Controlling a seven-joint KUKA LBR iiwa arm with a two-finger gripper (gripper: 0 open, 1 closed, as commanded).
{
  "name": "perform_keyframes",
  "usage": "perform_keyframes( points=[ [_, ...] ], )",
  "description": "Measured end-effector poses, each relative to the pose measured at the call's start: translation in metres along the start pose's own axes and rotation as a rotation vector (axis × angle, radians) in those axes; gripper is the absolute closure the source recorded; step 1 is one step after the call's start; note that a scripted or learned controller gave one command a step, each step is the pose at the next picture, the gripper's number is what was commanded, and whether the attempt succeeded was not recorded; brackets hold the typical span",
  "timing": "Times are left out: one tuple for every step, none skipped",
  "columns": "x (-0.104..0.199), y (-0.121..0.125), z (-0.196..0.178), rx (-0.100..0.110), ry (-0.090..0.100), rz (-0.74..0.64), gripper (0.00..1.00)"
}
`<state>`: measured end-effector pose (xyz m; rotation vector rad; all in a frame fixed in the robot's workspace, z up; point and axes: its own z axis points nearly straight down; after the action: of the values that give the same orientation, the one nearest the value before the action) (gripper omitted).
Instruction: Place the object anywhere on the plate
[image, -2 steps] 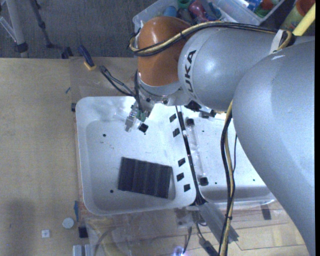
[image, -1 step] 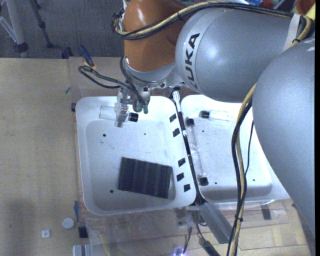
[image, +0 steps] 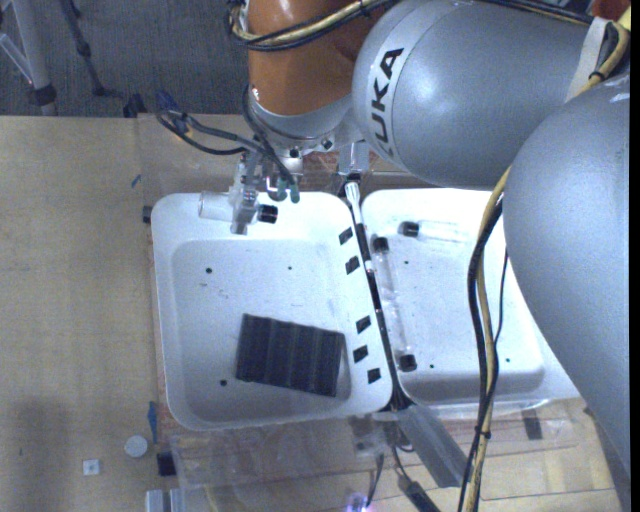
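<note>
The left bin (image: 180, 300) holds a dark ribbed slab (image: 290, 355), perhaps the plate, lying flat in the lower middle of the frame. Above it, at the bin's upper rim, the gripper (image: 255, 200) points down among cables. The small parts there blur together, so I cannot tell whether it is clenched or released. The arm (image: 450, 90) crosses the upper right and hides the far side of the right bin (image: 450, 300).

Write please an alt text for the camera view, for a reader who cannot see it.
A grey KUKA arm reaches from the right over two white bins, its gripper at the far rim of the left bin. A dark ribbed plate lies flat in that bin, near its front.
</note>
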<state>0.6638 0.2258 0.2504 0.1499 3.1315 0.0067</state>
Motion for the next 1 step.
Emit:
perform_keyframes(
  points=[
    [0.0256,-0.0645,-0.0364,0.004,0.006,0.063,1.00]
  ],
)
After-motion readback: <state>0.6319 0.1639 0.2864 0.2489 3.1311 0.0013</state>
